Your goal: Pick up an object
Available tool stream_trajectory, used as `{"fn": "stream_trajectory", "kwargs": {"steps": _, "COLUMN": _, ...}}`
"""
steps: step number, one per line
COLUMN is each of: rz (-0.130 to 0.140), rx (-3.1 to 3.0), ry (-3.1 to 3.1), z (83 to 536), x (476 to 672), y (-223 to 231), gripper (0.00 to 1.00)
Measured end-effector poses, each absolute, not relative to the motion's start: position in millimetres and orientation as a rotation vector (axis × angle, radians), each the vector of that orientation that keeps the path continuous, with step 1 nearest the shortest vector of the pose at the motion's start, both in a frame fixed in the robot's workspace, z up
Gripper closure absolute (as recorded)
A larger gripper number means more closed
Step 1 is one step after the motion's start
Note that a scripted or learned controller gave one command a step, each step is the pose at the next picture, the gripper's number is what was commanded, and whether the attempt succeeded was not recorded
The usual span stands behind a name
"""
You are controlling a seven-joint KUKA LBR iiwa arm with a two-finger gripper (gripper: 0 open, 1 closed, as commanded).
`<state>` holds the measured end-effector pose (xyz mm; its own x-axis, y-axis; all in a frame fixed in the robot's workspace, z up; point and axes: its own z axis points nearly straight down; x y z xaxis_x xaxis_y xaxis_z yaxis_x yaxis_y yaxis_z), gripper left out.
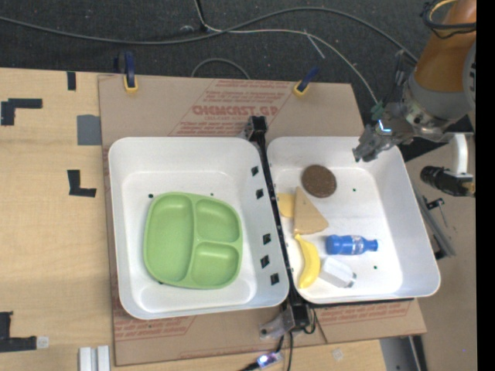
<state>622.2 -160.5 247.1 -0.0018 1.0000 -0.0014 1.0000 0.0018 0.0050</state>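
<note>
The grey arm (441, 68) with its orange band comes in from the right, and the gripper (370, 147) hangs over the far right rim of the right bin (414, 207). Whether the jaws stand open or closed cannot be told at this angle; nothing is seen between them.

All the loose objects lie in the right bin, below and to the left of the jaws. Nearest is a round brown cookie-like disc (318, 181), a little way left of the jaws and lower in the view, lying flat on the bin floor. Just below it rests a tan wedge (310, 216), with a pale yellow piece (285, 204) at its left against the divider. Further down, a small blue bottle (349, 245) lies on its side, well apart from the jaws. A banana (308, 262) curves beside the divider, and a small white item (337, 273) sits just right of it, near the bin's front edge.

The left bin (124, 207) holds a green sectioned plate (193, 239). Both bins sit on a cardboard sheet (224, 107) spread over the wooden worktop (46, 230).
</note>
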Motion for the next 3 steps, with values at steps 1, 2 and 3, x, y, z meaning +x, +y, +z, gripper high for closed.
{"fn": "stream_trajectory", "kwargs": {"steps": 1, "rz": -0.002, "rx": 2.217, "ry": 2.228, "z": 234, "x": 616.5, "y": -111, "gripper": 1.0}}
{"fn": "stream_trajectory", "kwargs": {"steps": 2, "rz": -0.002, "rx": 2.218, "ry": 2.23, "z": 222, "x": 604.8, "y": -60, "gripper": 1.0}}
{"fn": "stream_trajectory", "kwargs": {"steps": 3, "rz": -0.003, "rx": 2.218, "ry": 2.231, "z": 214, "x": 586.9, "y": -9, "gripper": 1.0}}
